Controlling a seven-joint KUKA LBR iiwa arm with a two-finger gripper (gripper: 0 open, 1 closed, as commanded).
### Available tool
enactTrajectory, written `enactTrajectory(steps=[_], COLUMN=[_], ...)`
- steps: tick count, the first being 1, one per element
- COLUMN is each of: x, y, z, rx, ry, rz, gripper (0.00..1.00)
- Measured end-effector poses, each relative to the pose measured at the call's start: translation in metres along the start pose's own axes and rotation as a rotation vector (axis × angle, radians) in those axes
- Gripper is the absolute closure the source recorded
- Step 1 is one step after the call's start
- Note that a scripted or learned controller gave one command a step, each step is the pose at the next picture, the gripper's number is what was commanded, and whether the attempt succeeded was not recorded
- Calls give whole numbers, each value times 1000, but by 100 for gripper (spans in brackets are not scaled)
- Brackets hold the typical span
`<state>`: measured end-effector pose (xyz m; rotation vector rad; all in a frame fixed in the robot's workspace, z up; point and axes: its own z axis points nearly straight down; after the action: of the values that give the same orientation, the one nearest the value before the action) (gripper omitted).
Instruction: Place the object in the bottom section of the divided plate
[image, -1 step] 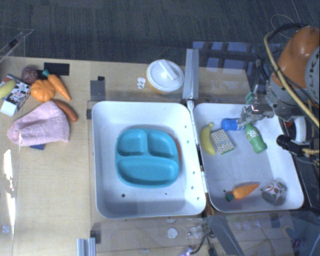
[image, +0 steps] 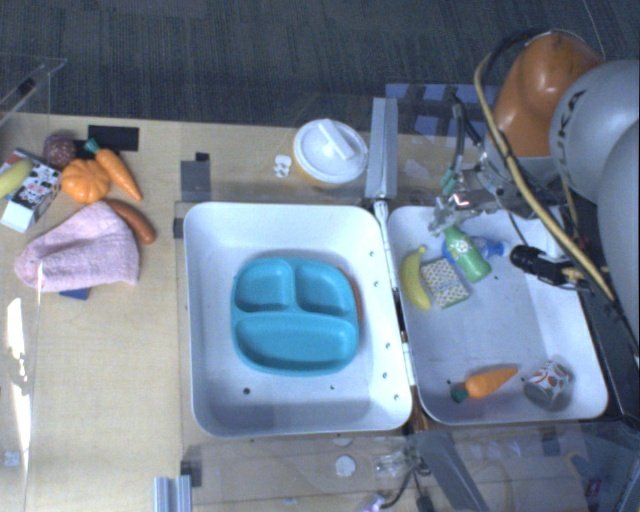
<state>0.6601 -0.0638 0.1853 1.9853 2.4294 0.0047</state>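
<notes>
Tool (image: 462, 205) above green bottle (image: 466, 253), apparently not gripping.

Legible text, labels, brands, numbers, signs: none.

Items bearing print too small or blurred to read:
- Small box (image: 30, 190), far left of the frame, beside the toy pumpkin: black, white and red printing on its face, no word or figure made out.
- Green bottle (image: 467, 253), upper part of the right bin: a pale patch near its top, possibly a label, unreadable.
- Small crumpled packet (image: 548, 383), lower right corner of the right bin: white with reddish marks, no characters made out.
- Patterned pad (image: 445, 282), right bin, beside the banana: a dotted or checked surface, no lettering.
</notes>
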Motion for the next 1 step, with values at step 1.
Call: enactTrajectory(steps=[1], x=[86], y=[-3], z=[0], rx=[1], ry=[2], rz=[-111], gripper=[100])
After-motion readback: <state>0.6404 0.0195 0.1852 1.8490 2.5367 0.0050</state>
